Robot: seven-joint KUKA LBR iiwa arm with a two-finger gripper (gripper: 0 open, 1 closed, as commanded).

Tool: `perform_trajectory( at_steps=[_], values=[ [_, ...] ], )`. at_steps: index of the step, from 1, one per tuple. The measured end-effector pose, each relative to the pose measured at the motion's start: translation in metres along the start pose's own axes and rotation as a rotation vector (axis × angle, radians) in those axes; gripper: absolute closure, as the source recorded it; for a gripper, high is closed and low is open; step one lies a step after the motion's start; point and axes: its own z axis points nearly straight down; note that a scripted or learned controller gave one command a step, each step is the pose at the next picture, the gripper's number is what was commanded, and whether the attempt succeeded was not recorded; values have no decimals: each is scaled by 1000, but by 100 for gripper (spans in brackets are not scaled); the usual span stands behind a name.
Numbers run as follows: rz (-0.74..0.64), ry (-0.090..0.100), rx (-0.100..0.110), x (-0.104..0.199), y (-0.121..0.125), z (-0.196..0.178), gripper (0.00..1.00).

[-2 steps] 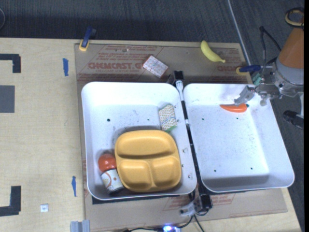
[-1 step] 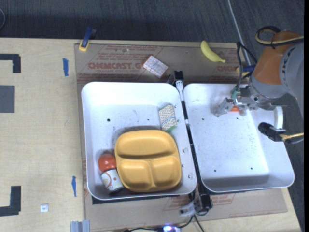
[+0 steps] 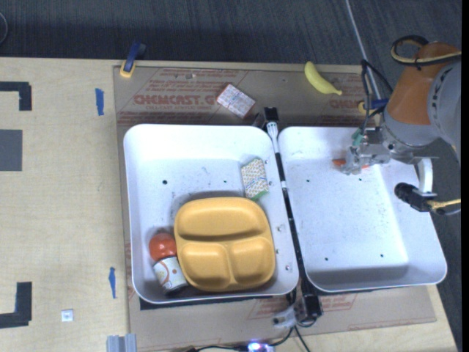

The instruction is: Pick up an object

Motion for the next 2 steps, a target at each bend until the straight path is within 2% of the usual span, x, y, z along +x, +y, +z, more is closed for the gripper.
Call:
perform_trajectory(
  at_steps=[1,2],
  values=[
    [1,2,0,63,7,-68,100],
    [4,3,5,65,-87,-126,100]
  ],
)
